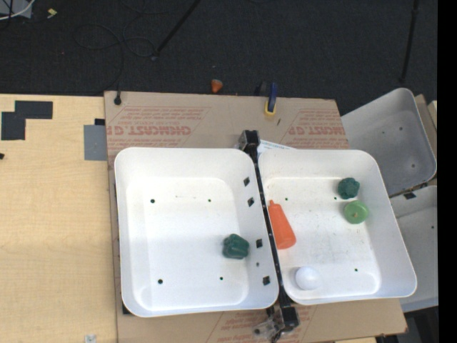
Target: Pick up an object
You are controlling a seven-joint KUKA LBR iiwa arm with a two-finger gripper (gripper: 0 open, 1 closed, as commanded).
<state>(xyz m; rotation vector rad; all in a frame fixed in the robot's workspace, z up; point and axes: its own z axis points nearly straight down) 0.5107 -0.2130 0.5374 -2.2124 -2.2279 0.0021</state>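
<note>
The left bin (143,191) holds a dark green lumpy object (235,246) near its right wall. In the right bin (389,213), an orange cone-shaped object (280,226) lies against the left wall. A white ball (308,277) rests near the front edge. A dark teal lump (348,188) and a light green round object (355,211) sit close together at the right side.
The bins stand on a cardboard sheet (214,123) over a wooden bench (50,220). A black divider clamp (260,213) runs between the bins. A grey-white panel (400,138) lies beyond the right bin. Dark floor with cables is behind.
</note>
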